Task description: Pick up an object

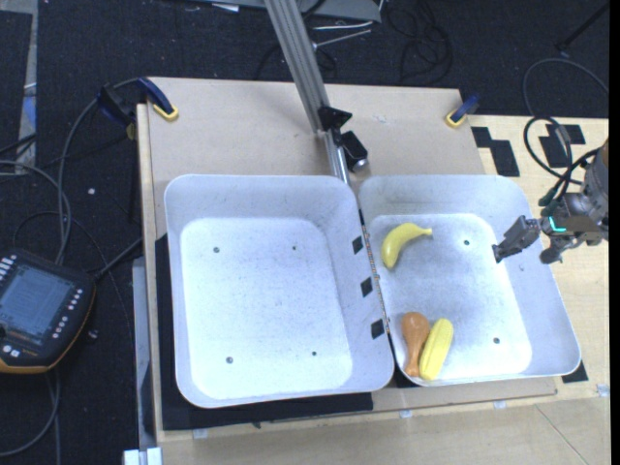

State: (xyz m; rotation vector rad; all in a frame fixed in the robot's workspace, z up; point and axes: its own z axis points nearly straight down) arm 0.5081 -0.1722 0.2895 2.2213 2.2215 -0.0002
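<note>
1. Three objects sit in the right bin [542, 303] from where I'm watching: a banana [403, 241], a yellow corn-like piece [436, 348] and an orange drumstick-shaped piece [416, 337].
2. The banana lies in the upper-left part of that bin, near the divider between the bins, curved, stem end pointing right.
3. The yellow piece and the orange piece lie side by side at the bin's lower edge, touching or nearly so; orange on the left, yellow on the right, both tilted slightly from vertical in the view.
4. The pincer [532, 242] is over the right bin's right rim, near the upper right corner. I see two dark fingers spread with a gap between them, nothing in the gap. I read it as open.
5. The pincer is well apart from the banana and from the lower pair. Height above the bin I cannot tell from this angle.
6. The arm [591, 197] comes in from the right edge, with a teal light at the wrist.
7. The left bin [262, 289] sits just beside the right one on the counter [242, 129], rims touching.
8. A slanted metal pole [305, 66] rises from the counter behind the bins. A teach pendant [34, 308] lies on the floor at left.
</note>
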